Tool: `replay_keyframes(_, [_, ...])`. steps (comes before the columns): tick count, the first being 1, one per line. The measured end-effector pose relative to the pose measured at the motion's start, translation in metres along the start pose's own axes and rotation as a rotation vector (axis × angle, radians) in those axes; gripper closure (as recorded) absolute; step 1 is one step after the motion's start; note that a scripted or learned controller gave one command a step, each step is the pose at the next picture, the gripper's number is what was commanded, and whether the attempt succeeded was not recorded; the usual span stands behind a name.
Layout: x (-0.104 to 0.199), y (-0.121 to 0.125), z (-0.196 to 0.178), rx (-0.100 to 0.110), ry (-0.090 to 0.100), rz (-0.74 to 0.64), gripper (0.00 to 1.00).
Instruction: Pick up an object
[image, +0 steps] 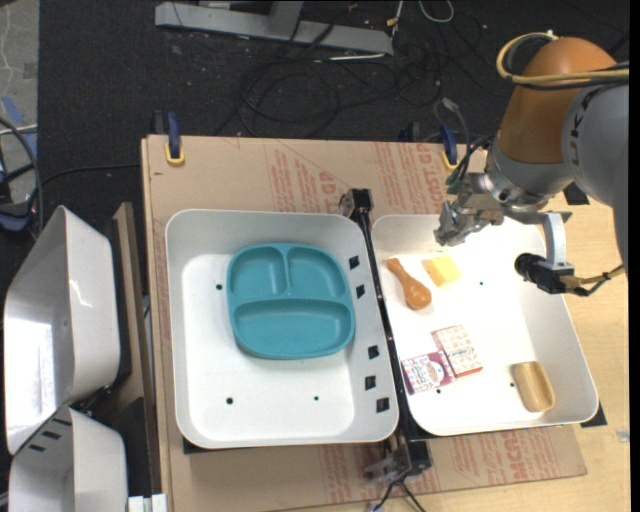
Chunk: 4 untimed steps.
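Camera view: the gripper (455, 228) hangs over the right bin's (572, 330) far edge; whether it grips anything I cannot tell; the yellow block (441, 270) lies just below it toward the camera, the wooden spoon (408, 283) beside that, its long axis running diagonally from the handle at upper left.

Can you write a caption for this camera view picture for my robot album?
The gripper hangs above a yellow block and wooden spoon in the right bin.
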<state>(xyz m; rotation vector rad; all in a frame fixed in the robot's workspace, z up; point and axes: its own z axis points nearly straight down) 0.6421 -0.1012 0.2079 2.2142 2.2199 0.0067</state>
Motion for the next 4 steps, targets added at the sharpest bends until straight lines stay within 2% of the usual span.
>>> replay_keyframes(1, [0.0, 0.001, -0.042, 0.002, 0.0, 0.0, 1.0])
replay_keyframes(3, [0.107, -0.025, -0.051, 0.009, 0.003, -0.005, 1.0])
replay_keyframes(4, [0.166, -0.032, -0.037, 0.01, 0.003, -0.006, 1.0])
